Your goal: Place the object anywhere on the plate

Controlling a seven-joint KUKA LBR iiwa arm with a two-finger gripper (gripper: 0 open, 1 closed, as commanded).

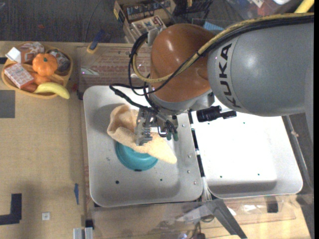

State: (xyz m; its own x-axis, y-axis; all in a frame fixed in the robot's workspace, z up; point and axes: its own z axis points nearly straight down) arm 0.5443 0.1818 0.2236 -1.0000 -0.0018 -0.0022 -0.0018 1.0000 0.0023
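Arm (234, 59) covers the top of the left bin (99, 183) and part of the right bin (249, 178). Gripper (144, 131) sits low over a tan cloth (124, 123); whether it's pinching the cloth or just above it, can't tell. Cloth is draped over the teal plate (134, 159), hiding most of it, only the lower rim shows. Fruit bowl (35, 73) at far left, off the bins

Tan bench (40, 153) with two white bins (99, 183), fruit bowl (35, 91).
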